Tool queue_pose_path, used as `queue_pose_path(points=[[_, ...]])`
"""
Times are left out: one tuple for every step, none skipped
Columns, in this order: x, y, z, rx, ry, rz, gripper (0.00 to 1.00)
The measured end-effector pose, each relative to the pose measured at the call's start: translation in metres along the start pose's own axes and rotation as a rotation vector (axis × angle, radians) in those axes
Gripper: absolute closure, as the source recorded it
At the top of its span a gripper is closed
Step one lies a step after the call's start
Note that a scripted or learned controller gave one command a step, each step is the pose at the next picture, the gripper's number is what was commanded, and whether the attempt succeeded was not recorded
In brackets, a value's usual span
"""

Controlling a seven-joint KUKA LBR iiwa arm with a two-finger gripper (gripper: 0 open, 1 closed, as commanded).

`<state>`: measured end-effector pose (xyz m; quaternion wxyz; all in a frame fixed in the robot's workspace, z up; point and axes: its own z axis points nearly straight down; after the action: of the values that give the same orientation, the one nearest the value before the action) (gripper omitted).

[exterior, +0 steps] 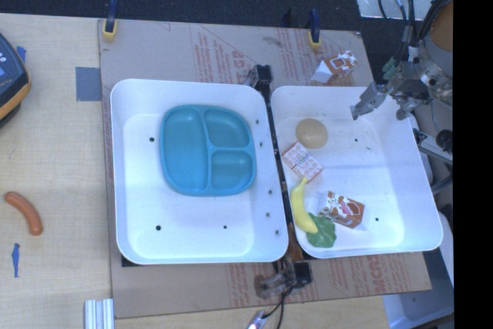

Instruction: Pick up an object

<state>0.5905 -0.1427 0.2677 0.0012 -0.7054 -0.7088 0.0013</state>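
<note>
The right bin point(400, 166) holds a round tan bun point(312, 132), a small red-and-white packet point(301, 161), a yellow banana point(301, 208), a green leafy piece point(322, 233) and a red-and-white wrapper point(343, 209). My gripper point(384, 105) hangs over the bin's upper right part, to the right of the bun and apart from it. Its two fingers stand spread, open, with nothing between them.
A blue divided plate point(208, 150) lies in the left bin point(131, 189). Another wrapper point(335, 67) lies on the cardboard behind the right bin. A sausage point(25, 212) rests on the bench at far left, and a dark device point(9, 77) sits at the left edge.
</note>
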Motion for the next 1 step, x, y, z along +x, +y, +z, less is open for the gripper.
queue_pose_path(points=[[0.0292,0.0145,0.1161,0.003,-0.001,-0.001,0.0]])
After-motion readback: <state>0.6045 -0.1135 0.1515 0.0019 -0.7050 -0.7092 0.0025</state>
